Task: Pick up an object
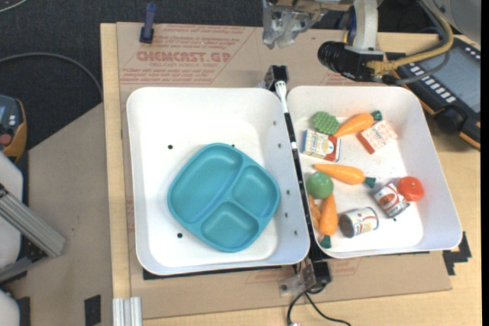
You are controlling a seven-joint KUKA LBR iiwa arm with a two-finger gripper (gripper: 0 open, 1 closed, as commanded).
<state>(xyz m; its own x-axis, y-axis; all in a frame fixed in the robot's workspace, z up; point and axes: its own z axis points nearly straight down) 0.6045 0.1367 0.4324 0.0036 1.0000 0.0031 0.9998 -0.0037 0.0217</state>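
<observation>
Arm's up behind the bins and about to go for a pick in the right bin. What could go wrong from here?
1. The right bin is crowded: a carrot, green ball and second carrot touch or nearly touch, so a descent may nudge neighbours or grab two.
2. The can lies on its side and may roll away.
3. The end effector hangs above the bench behind the divider; a low move could clip the rim.
</observation>
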